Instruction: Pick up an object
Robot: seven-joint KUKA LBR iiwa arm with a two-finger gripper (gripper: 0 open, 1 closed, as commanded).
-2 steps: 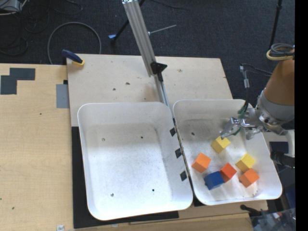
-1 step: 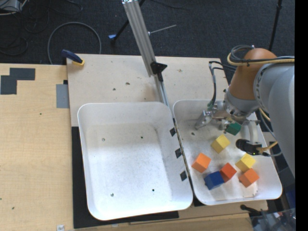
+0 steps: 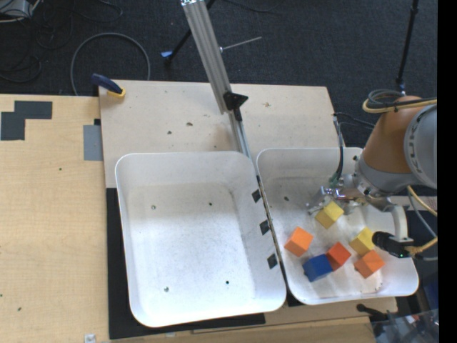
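Observation:
Several small cubes lie in the right white bin (image 3: 300,164). A yellow cube (image 3: 328,215) sits directly under my gripper (image 3: 326,202), which reaches in from the right and touches or nearly touches it. Nearer the front are an orange cube (image 3: 299,241), a blue cube (image 3: 317,267), a red cube (image 3: 338,254), a second yellow cube (image 3: 362,240) and another orange cube (image 3: 369,264). The grey arm with its orange band (image 3: 389,145) hangs over the bin's right side.
The left white bin (image 3: 143,170) adjoins the right one along a shared wall with black clips (image 3: 263,226). A slanted aluminium bar (image 3: 211,52) rises behind the bins. Cables (image 3: 400,243) trail off the arm at the right bin's edge.

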